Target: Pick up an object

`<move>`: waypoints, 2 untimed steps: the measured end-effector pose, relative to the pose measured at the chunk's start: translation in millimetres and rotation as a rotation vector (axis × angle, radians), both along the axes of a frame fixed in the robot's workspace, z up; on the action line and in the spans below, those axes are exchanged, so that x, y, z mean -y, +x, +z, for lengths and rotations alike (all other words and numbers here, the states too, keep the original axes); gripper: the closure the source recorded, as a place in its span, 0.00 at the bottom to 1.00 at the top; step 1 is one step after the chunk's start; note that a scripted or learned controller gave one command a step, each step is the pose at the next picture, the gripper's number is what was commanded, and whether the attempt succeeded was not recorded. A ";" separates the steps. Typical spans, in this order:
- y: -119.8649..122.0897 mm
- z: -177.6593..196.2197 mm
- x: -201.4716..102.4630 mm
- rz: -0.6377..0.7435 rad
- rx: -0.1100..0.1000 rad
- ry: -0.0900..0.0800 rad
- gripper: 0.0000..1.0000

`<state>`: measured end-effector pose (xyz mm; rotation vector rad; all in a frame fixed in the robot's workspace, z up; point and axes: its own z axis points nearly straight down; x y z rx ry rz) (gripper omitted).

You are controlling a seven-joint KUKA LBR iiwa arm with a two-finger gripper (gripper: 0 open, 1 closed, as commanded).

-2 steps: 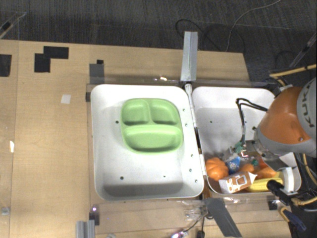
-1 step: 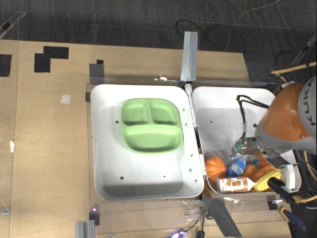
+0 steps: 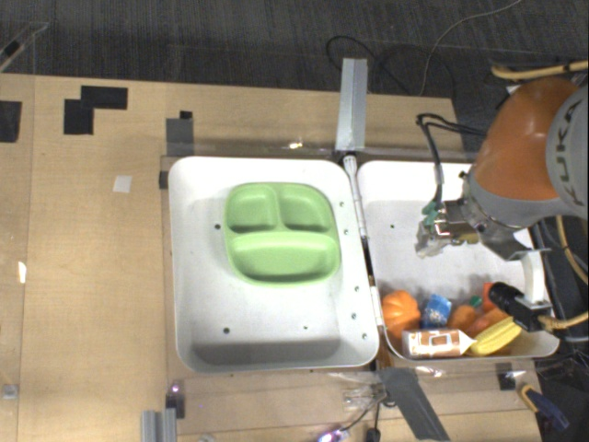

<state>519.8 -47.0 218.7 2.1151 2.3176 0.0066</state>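
In the right bin [image 3: 396, 201], several small things are huddled along the near edge. They are an orange pumpkin-like piece [image 3: 400, 309], a small blue item [image 3: 438, 309], an orange-red piece [image 3: 466, 319], a yellow banana-like piece [image 3: 495, 339] and a white and brown carton [image 3: 436, 343]. My gripper [image 3: 431, 238] hangs over the middle of this bin, above and behind the pile and apart from it. The bin floor beneath it is bare white.
The left bin [image 3: 198, 320] holds a green divided plate [image 3: 281, 231] near its centre. A metal bar [image 3: 352, 109] stands behind the wall between the bins. The grey and orange arm [image 3: 529, 155] covers the right bin's far right corner.
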 end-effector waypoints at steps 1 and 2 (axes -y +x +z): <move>-0.2 -0.3 0.1 0.001 -0.001 0.000 0.00; -32.3 -62.5 60.5 -0.019 -0.004 -0.001 0.00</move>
